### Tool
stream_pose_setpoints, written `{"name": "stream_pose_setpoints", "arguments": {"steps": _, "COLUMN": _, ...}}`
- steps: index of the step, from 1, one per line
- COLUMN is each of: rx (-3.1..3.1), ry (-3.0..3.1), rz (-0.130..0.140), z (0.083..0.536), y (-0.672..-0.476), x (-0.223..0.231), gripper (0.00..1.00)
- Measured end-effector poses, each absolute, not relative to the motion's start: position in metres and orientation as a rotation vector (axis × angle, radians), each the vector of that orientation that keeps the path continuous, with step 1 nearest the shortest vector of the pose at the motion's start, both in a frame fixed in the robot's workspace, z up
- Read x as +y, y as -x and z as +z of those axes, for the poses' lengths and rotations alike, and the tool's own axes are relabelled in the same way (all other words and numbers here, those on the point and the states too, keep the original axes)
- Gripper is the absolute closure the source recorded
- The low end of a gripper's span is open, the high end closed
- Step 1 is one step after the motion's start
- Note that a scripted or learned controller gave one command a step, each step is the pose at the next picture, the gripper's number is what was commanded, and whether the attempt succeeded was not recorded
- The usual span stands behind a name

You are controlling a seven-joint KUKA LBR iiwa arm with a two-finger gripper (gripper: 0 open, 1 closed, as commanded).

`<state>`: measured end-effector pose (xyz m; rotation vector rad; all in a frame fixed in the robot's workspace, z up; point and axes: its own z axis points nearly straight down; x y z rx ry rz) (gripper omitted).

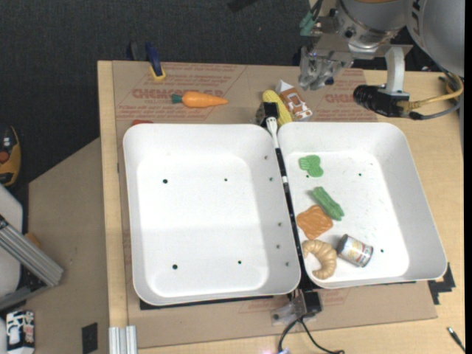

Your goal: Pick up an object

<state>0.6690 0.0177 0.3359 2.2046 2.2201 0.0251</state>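
My gripper (318,77) hangs high above the far edge of the right bin (409,168), with nothing between its fingers. The right bin holds a light green piece (311,165), a dark green pod (327,202), an orange cracker-like piece (315,221), a croissant (321,258) and a small tin can (355,251) lying on its side. All of these lie in the bin's left and front part, well in front of the gripper.
The left bin (147,198) sits beside the right one. Beyond the bins on the cardboard lie a carrot (199,99), a yellow corn cob (274,105), a brown packet (296,104) and a blue and yellow clamp (155,63).
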Motion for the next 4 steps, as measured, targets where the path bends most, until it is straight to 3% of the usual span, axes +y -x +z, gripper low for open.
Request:
{"name": "stream_pose_setpoints", "arguments": {"steps": 1, "rx": 2.233, "ry": -2.220, "rz": -0.007, "z": 0.259, "y": -0.665, "x": 0.074, "gripper": 1.00}}
{"name": "stream_pose_setpoints", "arguments": {"steps": 2, "rx": 2.223, "ry": -2.214, "rz": 0.012, "z": 0.318, "y": -0.667, "x": 0.101, "gripper": 1.00}}
{"name": "stream_pose_setpoints", "arguments": {"steps": 3, "rx": 2.236, "ry": -2.217, "rz": -0.007, "z": 0.256, "y": -0.644, "x": 0.180, "gripper": 1.00}}
{"name": "stream_pose_setpoints", "arguments": {"steps": 4, "rx": 2.223, "ry": -2.210, "rz": 0.025, "z": 0.389, "y": -0.634, "x": 0.210, "gripper": 1.00}}
